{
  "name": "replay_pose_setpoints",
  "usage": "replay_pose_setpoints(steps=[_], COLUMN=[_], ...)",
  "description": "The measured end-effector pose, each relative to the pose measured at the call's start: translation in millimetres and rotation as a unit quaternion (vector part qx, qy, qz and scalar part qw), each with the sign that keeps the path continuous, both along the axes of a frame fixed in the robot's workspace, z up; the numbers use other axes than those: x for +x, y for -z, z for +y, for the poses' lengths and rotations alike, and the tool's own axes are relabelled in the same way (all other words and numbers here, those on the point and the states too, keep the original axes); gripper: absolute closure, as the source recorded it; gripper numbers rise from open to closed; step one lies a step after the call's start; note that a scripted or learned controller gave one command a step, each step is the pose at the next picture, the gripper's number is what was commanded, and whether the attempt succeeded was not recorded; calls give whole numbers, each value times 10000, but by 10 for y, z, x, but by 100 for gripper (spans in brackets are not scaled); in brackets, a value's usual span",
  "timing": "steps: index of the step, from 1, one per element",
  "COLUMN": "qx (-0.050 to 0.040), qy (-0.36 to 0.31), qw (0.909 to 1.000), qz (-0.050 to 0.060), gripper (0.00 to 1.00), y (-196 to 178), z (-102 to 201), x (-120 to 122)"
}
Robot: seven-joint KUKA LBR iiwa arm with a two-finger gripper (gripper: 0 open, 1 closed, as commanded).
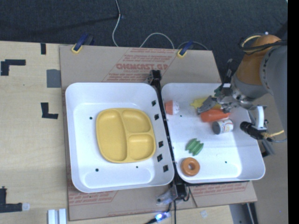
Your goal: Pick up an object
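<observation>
The gripper (216,105) is low over the orange carrot (212,115) in the right bin (243,169). Its grip cannot be told. A slow, straight lift is best.

My arm reaches in from the right, grey with the orange band above the wrist, bent downward and leftward; my tool (216,105) sits low, fingers pointing to the left
</observation>
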State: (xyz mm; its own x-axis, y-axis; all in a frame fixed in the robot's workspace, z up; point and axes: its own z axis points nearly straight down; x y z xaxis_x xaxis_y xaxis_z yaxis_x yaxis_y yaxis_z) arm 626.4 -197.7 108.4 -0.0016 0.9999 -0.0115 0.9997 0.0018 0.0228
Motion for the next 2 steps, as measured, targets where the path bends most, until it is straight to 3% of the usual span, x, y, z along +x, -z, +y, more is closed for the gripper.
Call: replay_pose_setpoints(steps=[1, 2], qx=[66, 56], qy=[-35, -7], qw=[10000, 9999], qz=[10, 97], gripper=[100, 100], y=[-94, -562], z=[82, 165], x=[24, 84])
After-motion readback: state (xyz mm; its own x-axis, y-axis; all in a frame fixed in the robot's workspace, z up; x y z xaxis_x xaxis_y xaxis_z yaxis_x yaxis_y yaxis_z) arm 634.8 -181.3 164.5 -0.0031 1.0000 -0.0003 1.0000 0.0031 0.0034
